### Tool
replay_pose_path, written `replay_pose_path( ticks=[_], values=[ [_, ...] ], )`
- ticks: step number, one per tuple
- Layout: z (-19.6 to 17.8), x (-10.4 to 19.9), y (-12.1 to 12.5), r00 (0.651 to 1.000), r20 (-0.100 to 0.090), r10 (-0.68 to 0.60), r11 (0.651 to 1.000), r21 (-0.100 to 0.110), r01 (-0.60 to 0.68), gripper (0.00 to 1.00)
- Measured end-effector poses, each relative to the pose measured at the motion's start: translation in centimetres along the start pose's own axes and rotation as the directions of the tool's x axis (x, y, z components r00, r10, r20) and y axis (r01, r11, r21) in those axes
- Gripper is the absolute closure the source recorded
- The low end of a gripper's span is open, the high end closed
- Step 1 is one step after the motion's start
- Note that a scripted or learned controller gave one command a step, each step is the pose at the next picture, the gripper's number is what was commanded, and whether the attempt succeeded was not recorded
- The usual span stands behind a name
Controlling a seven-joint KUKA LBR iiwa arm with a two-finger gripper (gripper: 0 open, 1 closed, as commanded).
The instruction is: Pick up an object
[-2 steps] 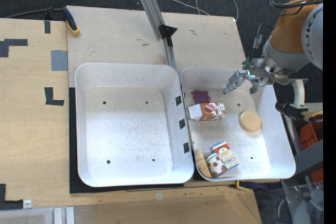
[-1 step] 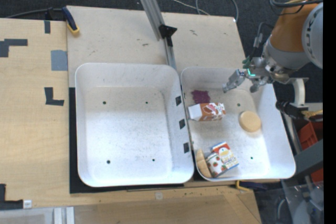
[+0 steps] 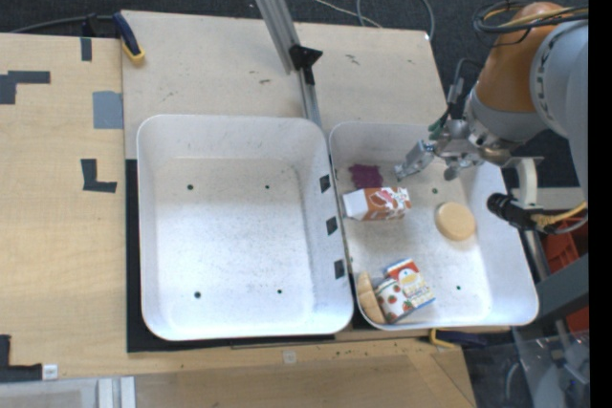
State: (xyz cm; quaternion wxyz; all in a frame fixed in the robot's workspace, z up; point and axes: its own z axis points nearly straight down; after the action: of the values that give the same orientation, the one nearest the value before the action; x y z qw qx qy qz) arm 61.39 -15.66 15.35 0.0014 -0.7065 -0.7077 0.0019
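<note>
Gripper (image 3: 413, 163) at right bin's (image 3: 512, 296) twelve o'clock, fingers' state impossible to tell. Purple object (image 3: 364, 175) just beside, at nine o'clock. Open floor toward five o'clock.

Red-and-white carton (image 3: 378, 203), tan disc (image 3: 456, 222), perhaps purple scrap (image 3: 364, 175).

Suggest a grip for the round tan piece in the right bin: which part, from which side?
Take the round tan piece across its rim, coming straight down from above. It looks like a low disc lying flat on the right bin floor, with bare floor all round it and the bin wall not close, so jaws could probably straddle its width.
</note>
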Motion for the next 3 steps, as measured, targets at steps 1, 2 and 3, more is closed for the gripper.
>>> replay_pose_path(
  ticks=[1, 2, 3],
  values=[
    [3.8, -0.1, 0.0, 1.000, -0.002, 0.001, 1.000, -0.014, -0.001, 0.00],
    [6.6, 0.0, 0.0, 1.000, 0.000, -0.001, 1.000, -0.001, 0.001, 0.00],
    [5.5, 0.1, 0.0, 1.000, 0.000, -0.002, 1.000, -0.002, 0.002, 1.00]
  ],
)
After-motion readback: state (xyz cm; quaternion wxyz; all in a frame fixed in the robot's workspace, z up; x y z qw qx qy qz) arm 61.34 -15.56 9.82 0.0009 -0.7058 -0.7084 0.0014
